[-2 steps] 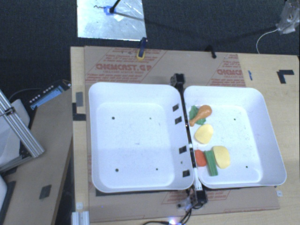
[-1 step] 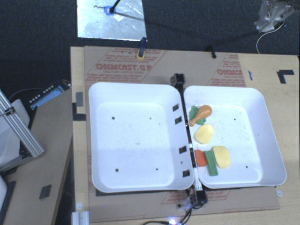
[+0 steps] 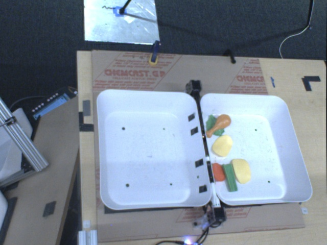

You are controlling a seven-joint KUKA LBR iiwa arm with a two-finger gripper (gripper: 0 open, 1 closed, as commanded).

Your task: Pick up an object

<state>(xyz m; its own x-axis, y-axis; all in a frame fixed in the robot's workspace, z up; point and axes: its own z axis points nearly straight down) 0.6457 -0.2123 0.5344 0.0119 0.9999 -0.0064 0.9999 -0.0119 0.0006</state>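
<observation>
Several toy food pieces lie along the left side of the right bin [image 3: 286, 137]. An orange drumstick-shaped piece [image 3: 219, 123] rests partly over a green piece [image 3: 211, 123]. Below it sits a pale yellow rounded piece [image 3: 222, 145]. Nearer the front, a red-orange piece [image 3: 218, 172] lies beside a long green piece [image 3: 230, 177] and a yellow piece [image 3: 241, 170]; these three touch each other.
The left bin [image 3: 148, 147] adjoins the right one along a black-clipped seam [image 3: 203, 147]. Both stand on a cardboard sheet [image 3: 204, 70]. A shiny metal plate [image 3: 121, 13] lies at the back, an aluminium frame [image 3: 20, 142] at the far left.
</observation>
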